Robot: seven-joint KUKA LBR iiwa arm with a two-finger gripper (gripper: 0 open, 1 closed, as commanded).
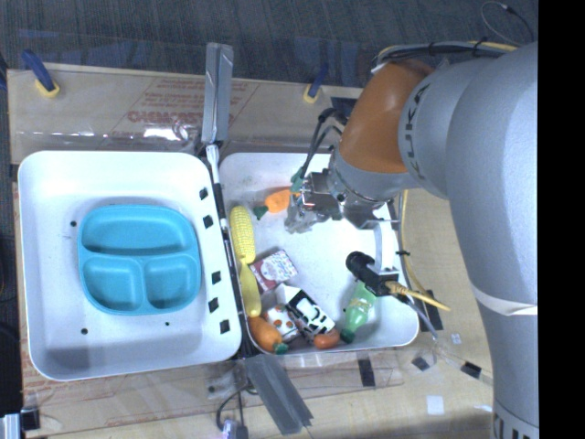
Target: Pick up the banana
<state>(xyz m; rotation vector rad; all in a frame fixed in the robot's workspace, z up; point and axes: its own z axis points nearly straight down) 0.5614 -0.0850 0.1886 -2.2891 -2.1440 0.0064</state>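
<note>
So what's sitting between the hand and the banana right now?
In the camera view, mostly bare white floor of the right bin. The hand hangs above it near the orange carrot; the corn cob lies just above the banana along the left wall.

**A:** State the contents of the left bin [37, 245].

**B:** One divided tray [139, 256], centred on its floor.

**A:** And the right bin [388, 337]?

**B:** The corn cob [242, 233] lies along the left wall. The banana [249, 291] lies just in front of the cob, against the same wall. The bottle [358, 311] lies at the front right. The gripper [306, 207] hangs over the rear centre.
</note>
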